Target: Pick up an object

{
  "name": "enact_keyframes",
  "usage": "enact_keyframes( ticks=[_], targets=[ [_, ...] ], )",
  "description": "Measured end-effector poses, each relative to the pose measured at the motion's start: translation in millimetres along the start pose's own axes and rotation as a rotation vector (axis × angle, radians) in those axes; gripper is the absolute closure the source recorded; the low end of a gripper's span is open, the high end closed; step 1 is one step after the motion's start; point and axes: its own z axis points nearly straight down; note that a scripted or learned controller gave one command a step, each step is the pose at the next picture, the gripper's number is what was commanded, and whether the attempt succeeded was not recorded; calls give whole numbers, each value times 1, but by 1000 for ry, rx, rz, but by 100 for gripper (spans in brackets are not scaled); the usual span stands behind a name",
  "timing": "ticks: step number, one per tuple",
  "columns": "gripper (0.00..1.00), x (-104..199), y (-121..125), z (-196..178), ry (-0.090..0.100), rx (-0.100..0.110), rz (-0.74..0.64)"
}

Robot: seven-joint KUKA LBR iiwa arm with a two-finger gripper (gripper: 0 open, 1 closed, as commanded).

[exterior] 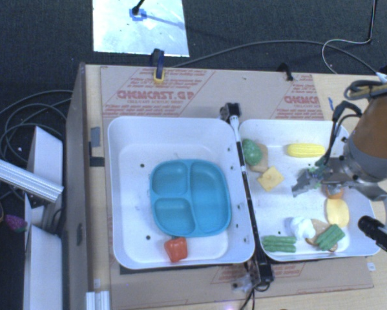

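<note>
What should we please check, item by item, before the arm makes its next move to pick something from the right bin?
1. Tool is over the right bin: ok.
2. Tool carries nothing yet: cannot tell.
3. A target close by: yellow block lies just beside the tool: ok.
4. Yellow block is apart from the green-and-tan toy: ok.
5. Corn cob lies free near the far wall: ok.
6. Finger opening: cannot tell.

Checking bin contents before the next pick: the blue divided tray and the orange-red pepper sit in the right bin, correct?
Not quite. The camera view shows the blue divided tray and the orange-red pepper in the left bin, not the right one. The pepper lies just outside the tray's near edge.
</note>
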Motion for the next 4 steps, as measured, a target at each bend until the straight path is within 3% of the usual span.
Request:
enact_keyframes(
  ticks=[1, 2, 3, 4],
  targets=[
    [0, -5, 41, 125, 1, 4, 2],
    [0, -36, 104, 132, -1, -5, 0],
    [0, -12, 167, 78, 0, -3, -2],
    [0, -31, 177, 130, -1, 0, 1]
  ],
)
